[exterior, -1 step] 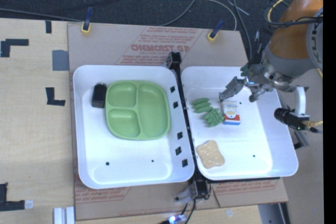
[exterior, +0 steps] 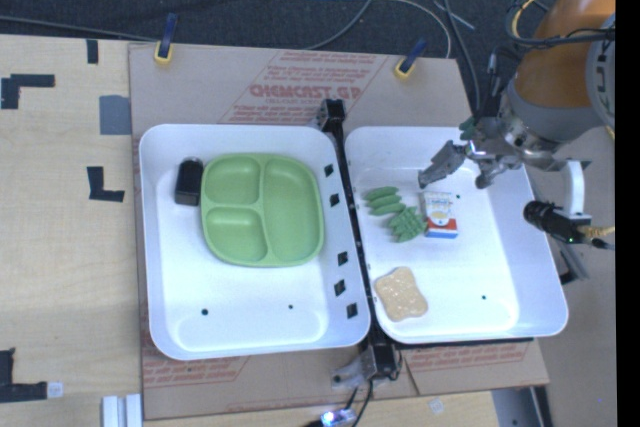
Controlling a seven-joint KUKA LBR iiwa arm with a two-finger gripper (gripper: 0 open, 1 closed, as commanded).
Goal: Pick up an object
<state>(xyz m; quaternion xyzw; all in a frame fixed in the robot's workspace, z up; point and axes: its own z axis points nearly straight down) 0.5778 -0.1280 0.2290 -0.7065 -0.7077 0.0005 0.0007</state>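
The right bin [exterior: 520, 305] holds the loose pieces, with the gripper [exterior: 462, 170] hanging open and empty above its far side. Just below it lies a small carton [exterior: 440, 213], light and stiff by the look, best pinched across its narrow sides; green pods [exterior: 392, 212] lie beside it.

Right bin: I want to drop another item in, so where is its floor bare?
In the right white bin, floor is bare along the right wall and front right corner, beside the tan bread slice. It is crowded centre-left: green pea pods and a small white carton sit under the claw.
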